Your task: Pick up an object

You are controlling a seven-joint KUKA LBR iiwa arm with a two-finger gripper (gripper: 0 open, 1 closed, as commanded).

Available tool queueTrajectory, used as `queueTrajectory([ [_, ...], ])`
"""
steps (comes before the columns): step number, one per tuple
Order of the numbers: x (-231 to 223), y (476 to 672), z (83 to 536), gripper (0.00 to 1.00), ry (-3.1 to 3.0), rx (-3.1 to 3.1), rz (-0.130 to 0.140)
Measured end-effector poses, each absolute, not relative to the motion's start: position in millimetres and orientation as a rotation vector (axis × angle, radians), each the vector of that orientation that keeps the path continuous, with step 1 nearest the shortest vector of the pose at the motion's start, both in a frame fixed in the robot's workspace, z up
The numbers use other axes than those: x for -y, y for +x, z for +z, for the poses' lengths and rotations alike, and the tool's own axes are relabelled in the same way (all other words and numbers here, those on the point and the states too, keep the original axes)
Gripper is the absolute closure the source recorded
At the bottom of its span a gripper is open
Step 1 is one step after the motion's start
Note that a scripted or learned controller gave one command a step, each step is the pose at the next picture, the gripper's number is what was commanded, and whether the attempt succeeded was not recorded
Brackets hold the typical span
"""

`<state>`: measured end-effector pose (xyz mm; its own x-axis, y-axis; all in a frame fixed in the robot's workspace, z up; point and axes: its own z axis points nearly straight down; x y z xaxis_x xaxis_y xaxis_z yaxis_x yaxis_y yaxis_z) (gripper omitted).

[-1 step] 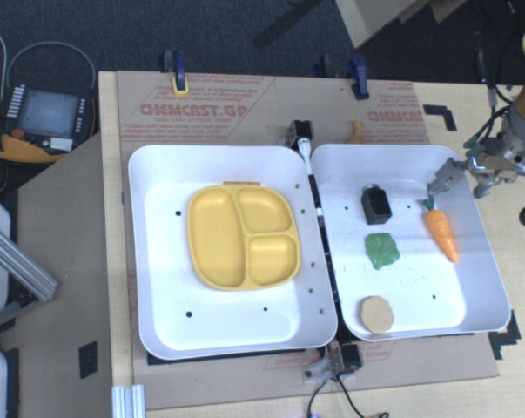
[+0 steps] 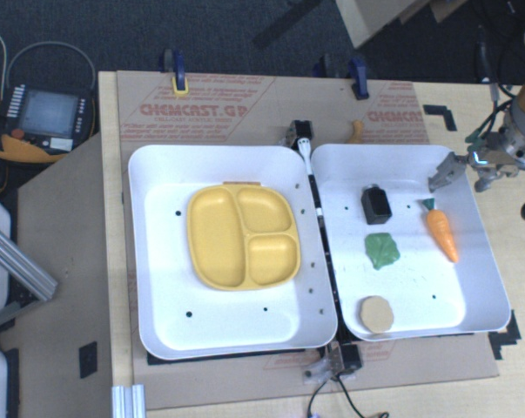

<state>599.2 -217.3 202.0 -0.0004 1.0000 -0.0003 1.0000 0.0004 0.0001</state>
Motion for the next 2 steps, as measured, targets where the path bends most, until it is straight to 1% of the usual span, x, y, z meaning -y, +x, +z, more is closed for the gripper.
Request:
queueTrajectory([
  [2,216,600.2,116,0.0,2.224,-2.226,-0.004],
])
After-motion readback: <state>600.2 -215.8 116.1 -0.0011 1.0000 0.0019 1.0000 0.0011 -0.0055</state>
